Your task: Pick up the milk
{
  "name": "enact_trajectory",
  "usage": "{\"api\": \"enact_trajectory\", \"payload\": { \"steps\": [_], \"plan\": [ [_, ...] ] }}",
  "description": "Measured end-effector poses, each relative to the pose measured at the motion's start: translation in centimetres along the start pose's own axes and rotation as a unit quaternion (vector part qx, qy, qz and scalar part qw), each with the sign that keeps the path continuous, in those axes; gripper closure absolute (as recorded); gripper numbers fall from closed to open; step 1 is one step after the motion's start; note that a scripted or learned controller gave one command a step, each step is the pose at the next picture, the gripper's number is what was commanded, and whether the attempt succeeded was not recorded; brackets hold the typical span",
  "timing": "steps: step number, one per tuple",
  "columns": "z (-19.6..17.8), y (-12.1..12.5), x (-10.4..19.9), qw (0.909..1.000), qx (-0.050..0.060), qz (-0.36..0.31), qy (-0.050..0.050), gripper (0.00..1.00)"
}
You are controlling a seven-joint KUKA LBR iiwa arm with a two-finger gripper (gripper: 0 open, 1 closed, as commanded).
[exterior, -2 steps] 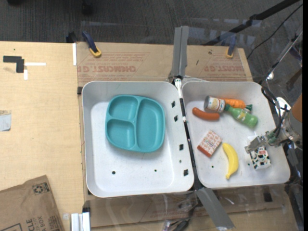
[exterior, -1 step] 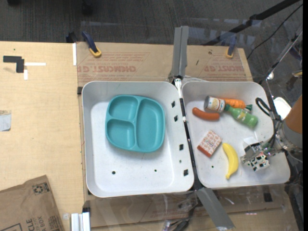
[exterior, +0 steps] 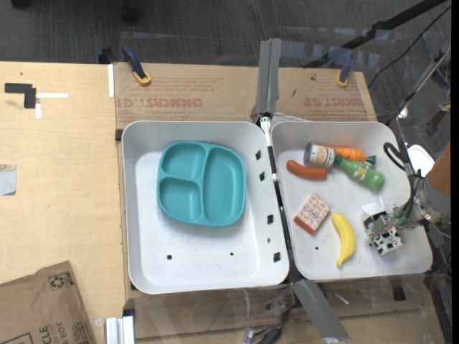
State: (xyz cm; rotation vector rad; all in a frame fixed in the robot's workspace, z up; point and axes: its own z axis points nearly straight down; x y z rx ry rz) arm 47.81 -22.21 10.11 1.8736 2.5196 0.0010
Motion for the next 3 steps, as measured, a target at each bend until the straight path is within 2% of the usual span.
{"api": "enact_trajectory", "payload": {
  "steps": [1, 2, 3],
  "plan": [
    [-9.4, 1.5, 4.7, 1.0000, 0.000, 0.010, 0.000, 1.00],
    [-14.4, 2.2, 3.9, 0.9933, 0.001, 0.115, -0.001, 1.00],
    [-13.0, -0.1, 0.0, 0.9824, 0.002, 0.187, 0.000, 1.00]
  ]
}}
